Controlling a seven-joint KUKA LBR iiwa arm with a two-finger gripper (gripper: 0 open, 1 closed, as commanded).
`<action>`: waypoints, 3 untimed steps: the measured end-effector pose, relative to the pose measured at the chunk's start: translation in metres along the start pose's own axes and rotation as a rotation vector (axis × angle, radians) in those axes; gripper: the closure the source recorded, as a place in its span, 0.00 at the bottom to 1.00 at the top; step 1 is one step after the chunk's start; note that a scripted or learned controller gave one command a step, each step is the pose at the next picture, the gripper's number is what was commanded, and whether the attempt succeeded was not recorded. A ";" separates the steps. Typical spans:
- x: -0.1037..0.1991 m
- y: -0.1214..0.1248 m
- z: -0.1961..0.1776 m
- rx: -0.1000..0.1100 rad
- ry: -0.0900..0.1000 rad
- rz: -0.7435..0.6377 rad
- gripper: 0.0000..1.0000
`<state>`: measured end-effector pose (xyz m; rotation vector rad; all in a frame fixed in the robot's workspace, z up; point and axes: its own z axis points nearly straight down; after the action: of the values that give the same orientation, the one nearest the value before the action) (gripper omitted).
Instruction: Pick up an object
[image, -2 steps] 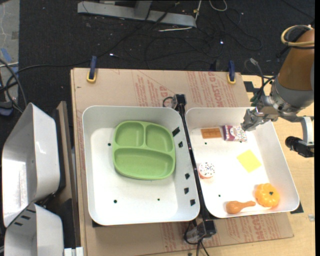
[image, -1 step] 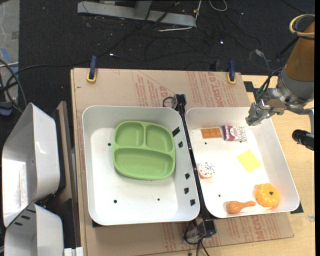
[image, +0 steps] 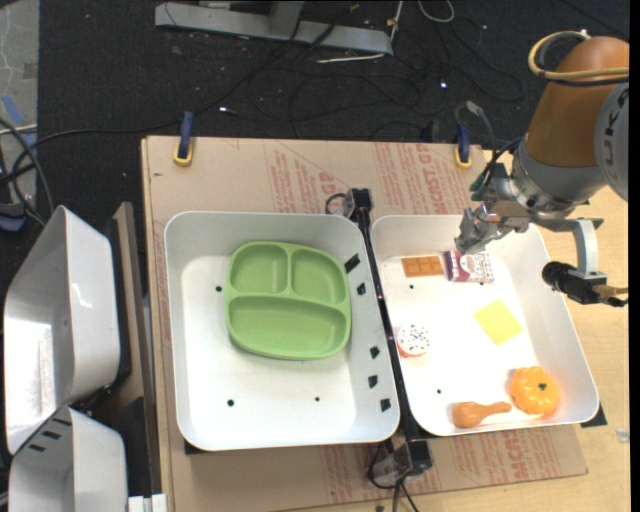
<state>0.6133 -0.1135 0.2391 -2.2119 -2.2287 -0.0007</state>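
Gripper, fingers' state indiscernible, at right bin's far rim, just above small purple-white packet; yellow square, orange pumpkin nearer; bare floor mid-bin; cardboard-topped bench beneath.

A small purple-and-white packet lies flat near the right bin's far edge — just beside an orange wafer.

Even overhead light, bright; white bins near glare, soft shadows, dim floor toward 12 o'clock, slight softness throughout.
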 end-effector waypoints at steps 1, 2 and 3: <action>0.048 -0.010 -0.005 0.000 -0.001 0.001 1.00; 0.100 -0.002 -0.004 -0.002 0.000 -0.001 1.00; 0.156 0.003 -0.004 -0.003 0.000 -0.001 1.00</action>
<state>0.6156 0.0427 0.2430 -2.2120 -2.2315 -0.0031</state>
